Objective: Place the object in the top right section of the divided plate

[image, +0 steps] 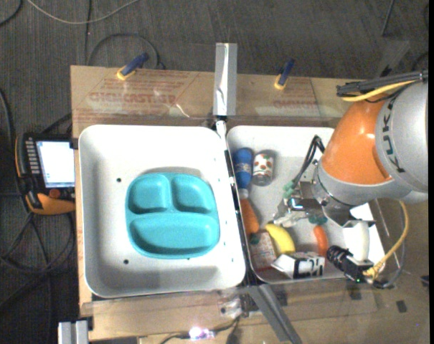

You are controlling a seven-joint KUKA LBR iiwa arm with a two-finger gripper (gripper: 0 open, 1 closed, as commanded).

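The gripper [297, 208] hangs low in the right bin [360, 278] above a yellow banana [280, 238] (whether its claw is open or closed cannot be made out); the turquoise divided plate [173, 215] sits in the left bin [102, 156].

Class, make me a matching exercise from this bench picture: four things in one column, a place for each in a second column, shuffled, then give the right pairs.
Things
1. divided plate
2. banana
3. blue can
4. gripper

Places
A. lying low in the right bin, beside an orange object
B. over the middle of the right bin, above the clutter
C. in the middle of the left bin
D. at the top left of the right bin, close to the wall between the two bins

Pairs: 1-C, 2-A, 3-D, 4-B
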